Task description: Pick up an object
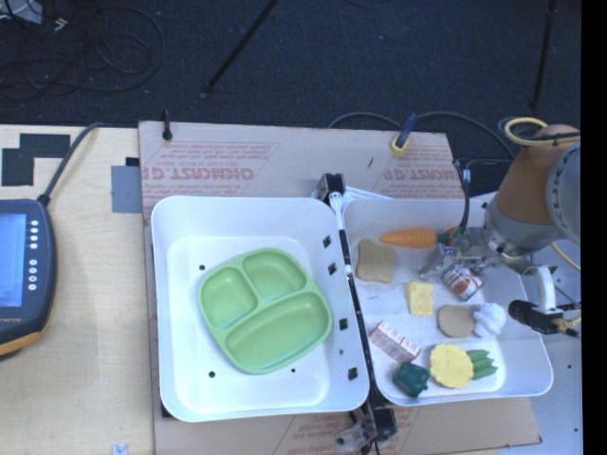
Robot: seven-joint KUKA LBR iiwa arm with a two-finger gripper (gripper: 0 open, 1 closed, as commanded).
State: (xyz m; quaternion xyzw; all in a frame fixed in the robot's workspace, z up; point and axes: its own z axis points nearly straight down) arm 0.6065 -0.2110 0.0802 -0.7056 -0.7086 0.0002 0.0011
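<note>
The right bin [531, 382] holds several small items: an orange carrot [408, 238], a tan bread slice [376, 262], a yellow cheese block [420, 299], a red-and-white can [462, 282], a brown cookie [455, 321], a white crumpled piece [490, 318], a wrapped bar [393, 341], a dark green block [412, 378] and a yellow corn cob with green leaves [451, 365]. My gripper [444, 259] is down in this bin's far right part, just right of the carrot's tip and directly above the can. Its metal parts blur together there.
The left bin [180, 245] carries a green divided plate [266, 308]. The arm's orange band [527, 180] and grey wrist hang over the right bin's far right corner. A handheld tablet [21, 263] lies at the bench's left edge. Cables run behind the bins.
</note>
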